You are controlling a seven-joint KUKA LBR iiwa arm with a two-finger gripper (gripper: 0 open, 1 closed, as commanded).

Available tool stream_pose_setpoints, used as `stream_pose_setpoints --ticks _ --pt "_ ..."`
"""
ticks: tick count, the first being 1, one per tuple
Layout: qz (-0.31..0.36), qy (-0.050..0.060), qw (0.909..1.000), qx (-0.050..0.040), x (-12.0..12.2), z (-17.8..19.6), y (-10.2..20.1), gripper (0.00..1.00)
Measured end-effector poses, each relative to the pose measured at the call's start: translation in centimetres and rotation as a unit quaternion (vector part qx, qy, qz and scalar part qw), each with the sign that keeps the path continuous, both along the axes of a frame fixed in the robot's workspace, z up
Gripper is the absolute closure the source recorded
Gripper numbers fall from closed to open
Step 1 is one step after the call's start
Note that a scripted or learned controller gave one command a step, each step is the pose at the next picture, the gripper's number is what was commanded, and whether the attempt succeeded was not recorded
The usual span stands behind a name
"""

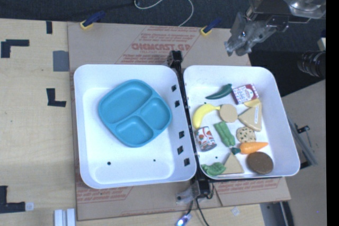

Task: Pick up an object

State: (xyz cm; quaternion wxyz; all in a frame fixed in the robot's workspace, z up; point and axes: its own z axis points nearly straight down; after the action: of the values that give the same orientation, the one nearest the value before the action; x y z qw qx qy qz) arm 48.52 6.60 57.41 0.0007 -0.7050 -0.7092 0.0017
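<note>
The right bin (275,93) holds a pile of toy food: a yellow banana (203,113), a green chili (219,92), a red-and-white carton (244,93), a carrot (252,147), a chocolate cookie (260,162), a chip cookie (246,134), a green bean (224,133), a small can (205,138) and cheese wedges (253,117). My gripper (237,47) hangs above the bench behind the right bin's far edge, well above the food. Nothing is between its fingers.
A blue divided plate (134,112) lies in the left bin (87,140). A black hinge strip (180,114) runs between the bins. A white cable (159,2) loops across the back, with yellow-and-blue clips (92,19) on the cardboard corners.
</note>
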Motion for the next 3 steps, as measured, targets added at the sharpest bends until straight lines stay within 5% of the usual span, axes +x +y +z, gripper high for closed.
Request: stream_pose_setpoints --ticks 3 --pt "0.000 0.001 1.0000 -0.0003 0.1 2.9 0.0 1.00"
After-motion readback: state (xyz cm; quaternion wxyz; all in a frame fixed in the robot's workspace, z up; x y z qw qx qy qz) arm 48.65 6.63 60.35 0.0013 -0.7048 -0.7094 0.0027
